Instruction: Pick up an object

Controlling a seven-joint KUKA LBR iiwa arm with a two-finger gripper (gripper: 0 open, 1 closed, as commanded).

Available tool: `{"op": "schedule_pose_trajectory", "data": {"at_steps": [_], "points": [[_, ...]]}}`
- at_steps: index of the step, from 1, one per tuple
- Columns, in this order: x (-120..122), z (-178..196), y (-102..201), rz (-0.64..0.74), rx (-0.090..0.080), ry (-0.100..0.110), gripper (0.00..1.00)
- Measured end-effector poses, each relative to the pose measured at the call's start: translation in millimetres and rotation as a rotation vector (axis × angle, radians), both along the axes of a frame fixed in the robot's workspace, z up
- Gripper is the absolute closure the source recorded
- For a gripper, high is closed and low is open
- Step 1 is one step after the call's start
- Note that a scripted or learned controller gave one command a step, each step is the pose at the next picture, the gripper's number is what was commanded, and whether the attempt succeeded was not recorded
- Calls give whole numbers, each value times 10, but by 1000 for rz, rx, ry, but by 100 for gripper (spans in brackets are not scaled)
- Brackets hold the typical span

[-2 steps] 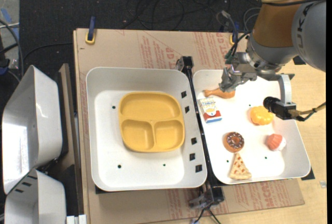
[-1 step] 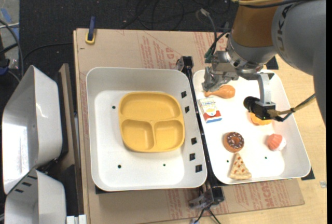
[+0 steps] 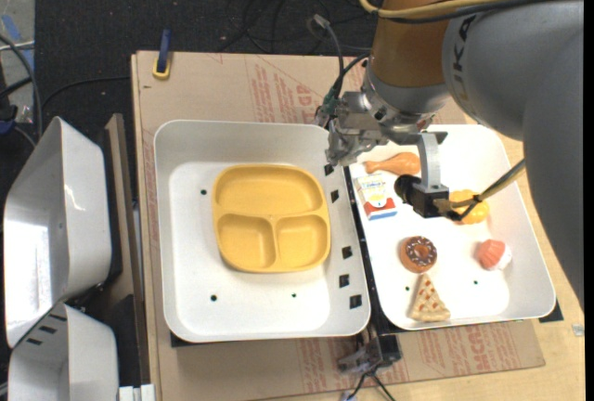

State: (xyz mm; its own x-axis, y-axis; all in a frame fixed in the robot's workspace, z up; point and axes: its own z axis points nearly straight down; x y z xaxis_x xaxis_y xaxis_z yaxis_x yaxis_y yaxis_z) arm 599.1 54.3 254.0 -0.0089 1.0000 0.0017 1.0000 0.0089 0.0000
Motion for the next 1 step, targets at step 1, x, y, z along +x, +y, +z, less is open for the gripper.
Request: {"op": "schedule_pose_trajectory", "data": {"at_steps": [1], "points": [[-57, -102, 429, -1, -1, 3, 100]]}}
